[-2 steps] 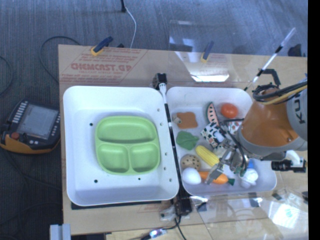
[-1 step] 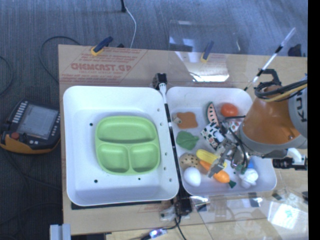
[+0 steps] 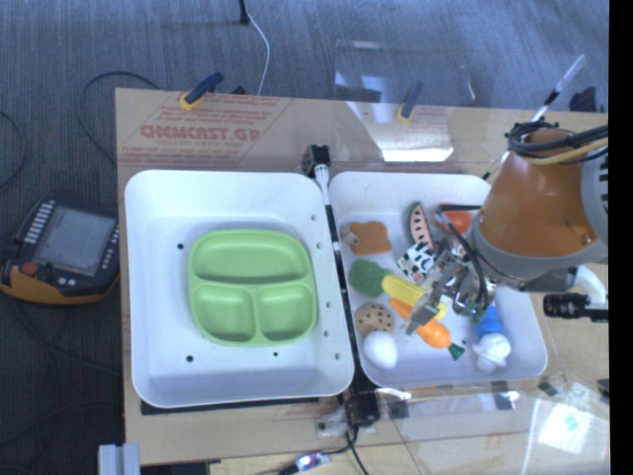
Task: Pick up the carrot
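The carrot (image 3: 433,334) is orange with a green stub at its right end. It lies on a slant near the front of the right bin (image 3: 514,369). My gripper (image 3: 433,308) hangs low over the bin, just above and behind the carrot's middle and partly covering it. The grey wrist with its orange band (image 3: 529,206) hides the bin's right rear part. I cannot make out whether the carrot is gripped or merely lies under the gripper.
Crowded round the carrot are a yellow corn cob (image 3: 404,288), a green vegetable (image 3: 366,275), a cookie (image 3: 374,317), a white egg (image 3: 380,348) and a blue bottle (image 3: 488,339). A watermelon slice (image 3: 415,224) lies further back. The left bin holds a green divided tray (image 3: 253,285).
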You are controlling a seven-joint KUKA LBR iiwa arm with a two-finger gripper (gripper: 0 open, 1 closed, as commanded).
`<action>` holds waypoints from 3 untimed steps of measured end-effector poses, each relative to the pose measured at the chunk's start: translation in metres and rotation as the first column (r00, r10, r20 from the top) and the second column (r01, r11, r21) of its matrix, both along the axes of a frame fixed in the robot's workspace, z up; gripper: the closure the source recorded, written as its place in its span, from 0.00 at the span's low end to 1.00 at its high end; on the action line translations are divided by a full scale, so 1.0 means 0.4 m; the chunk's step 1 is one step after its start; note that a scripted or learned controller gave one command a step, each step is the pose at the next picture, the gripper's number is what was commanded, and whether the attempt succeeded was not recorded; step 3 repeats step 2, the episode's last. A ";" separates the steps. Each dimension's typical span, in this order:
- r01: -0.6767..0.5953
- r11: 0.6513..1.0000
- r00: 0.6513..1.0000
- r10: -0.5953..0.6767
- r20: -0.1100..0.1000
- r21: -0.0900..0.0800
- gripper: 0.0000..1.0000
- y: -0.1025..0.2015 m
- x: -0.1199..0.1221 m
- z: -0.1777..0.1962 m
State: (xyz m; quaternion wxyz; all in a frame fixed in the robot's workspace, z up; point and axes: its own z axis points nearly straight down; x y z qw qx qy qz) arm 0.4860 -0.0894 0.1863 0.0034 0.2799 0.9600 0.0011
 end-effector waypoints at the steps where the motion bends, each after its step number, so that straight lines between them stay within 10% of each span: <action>1: 0.529 0.848 0.848 -0.529 -0.009 -0.003 1.00 0.064 0.023 -0.010; 2: 0.544 0.839 0.839 -0.544 -0.005 0.002 1.00 0.277 -0.004 0.171; 3: 0.544 0.839 0.839 -0.544 -0.005 0.002 1.00 0.277 -0.004 0.171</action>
